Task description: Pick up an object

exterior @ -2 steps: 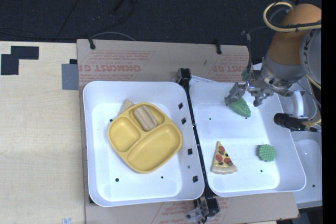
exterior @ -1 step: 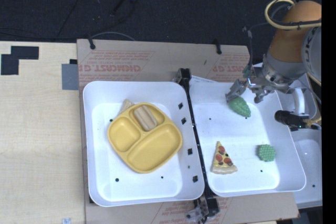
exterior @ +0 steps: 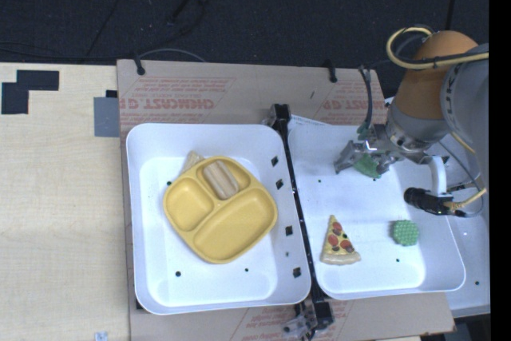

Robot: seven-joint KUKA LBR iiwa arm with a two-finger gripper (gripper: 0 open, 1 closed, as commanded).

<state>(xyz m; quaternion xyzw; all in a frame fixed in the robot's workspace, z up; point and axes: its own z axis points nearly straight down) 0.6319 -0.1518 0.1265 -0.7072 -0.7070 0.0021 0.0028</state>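
Observation:
My gripper [exterior: 366, 160] is over the back part of the right bin [exterior: 447, 275], reaching in from the right. A small green object [exterior: 369, 167] sits between its fingers, and the gripper is shut on it. A toy pizza slice [exterior: 338, 240] lies near the front of the right bin. A round green bumpy piece [exterior: 405, 232] rests to the right of the slice. In the left bin [exterior: 152, 267] a yellow divided plate [exterior: 220, 208] carries a tan bread-like piece [exterior: 221, 177] in its back compartment.
A black divider [exterior: 289, 196] runs between the two bins. A black cable end with a yellow wire [exterior: 435, 202] hangs over the right bin's right side. Cardboard [exterior: 207, 96] lies under both bins.

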